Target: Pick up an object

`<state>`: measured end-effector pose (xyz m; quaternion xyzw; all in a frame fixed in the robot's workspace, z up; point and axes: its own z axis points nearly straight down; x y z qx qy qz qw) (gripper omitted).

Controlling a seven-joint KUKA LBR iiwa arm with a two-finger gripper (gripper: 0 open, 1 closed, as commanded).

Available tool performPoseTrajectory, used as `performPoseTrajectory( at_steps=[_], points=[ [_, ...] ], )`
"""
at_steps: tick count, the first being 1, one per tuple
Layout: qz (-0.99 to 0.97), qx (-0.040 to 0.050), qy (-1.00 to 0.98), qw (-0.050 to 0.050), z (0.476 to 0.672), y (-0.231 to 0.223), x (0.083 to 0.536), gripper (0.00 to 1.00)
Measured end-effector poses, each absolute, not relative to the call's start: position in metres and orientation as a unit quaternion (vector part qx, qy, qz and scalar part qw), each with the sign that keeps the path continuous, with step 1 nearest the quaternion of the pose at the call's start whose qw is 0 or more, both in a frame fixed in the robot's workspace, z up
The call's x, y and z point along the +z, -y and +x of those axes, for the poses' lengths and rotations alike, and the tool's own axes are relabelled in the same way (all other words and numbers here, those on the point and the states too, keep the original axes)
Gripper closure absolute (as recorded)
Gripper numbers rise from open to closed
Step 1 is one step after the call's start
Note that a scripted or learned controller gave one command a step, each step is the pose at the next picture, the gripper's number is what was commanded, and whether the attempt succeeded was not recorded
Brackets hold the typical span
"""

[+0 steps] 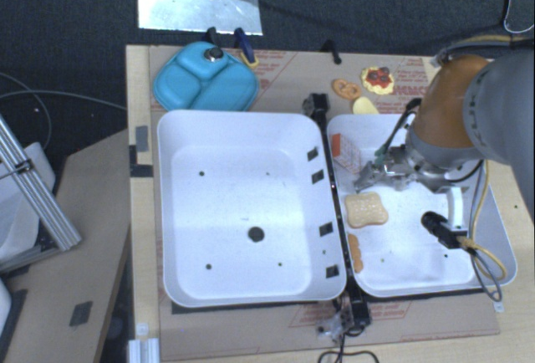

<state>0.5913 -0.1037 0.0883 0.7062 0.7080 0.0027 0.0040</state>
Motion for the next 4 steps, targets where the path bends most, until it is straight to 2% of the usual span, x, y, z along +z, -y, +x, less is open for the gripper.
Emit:
performPoseTrajectory(
  at_steps=[1, 2, 3, 4],
  points=[
    [0.707, 0.0034, -0.707, 0.007, 0.594, 0.106, 0.100, 1.00],
    [0.705, 0.0007, -0.709, -0.001, 0.513, 0.054, 0.188, 1.00],
    [0.703, 0.0007, -0.711, -0.002, 0.486, -0.017, 0.184, 1.00],
    [0.703, 0.0101, -0.711, 0.005, 0.488, -0.103, 0.437, 1.00]
  ],
)
